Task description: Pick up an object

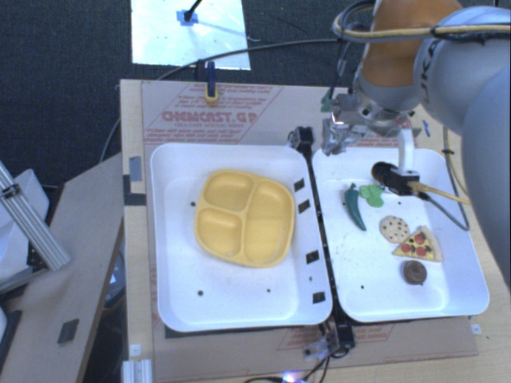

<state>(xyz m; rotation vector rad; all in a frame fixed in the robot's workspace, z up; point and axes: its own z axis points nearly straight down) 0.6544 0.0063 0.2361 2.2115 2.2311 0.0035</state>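
1. I see the grey arm (476, 62) with its orange band (403, 34) reaching in from the right, with the gripper (337, 140) over the far left corner of the right-hand shallow white bin (375, 298), close to the seam between the two bins.
2. From this view I cannot tell how far the gripper is open, nor whether it has hold of anything.
3. The small things to pick lie in the right bin. A dark green pepper-shaped toy (354, 207) lies near the middle, and a pale green leafy piece (371, 194) is just beside its upper end.
4. Nearer to me and to the right lies a round tan biscuit with dark specks (394, 228), and a toy pizza slice with red toppings (417, 246) is just beside it.
5. A small round dark brown piece (414, 272) sits just in front of the pizza slice.
6. All five lie well apart from the gripper.
7. The left-hand shallow white bin (184, 294) holds a yellow plastic plate with four compartments (243, 218), lying flat near its middle.
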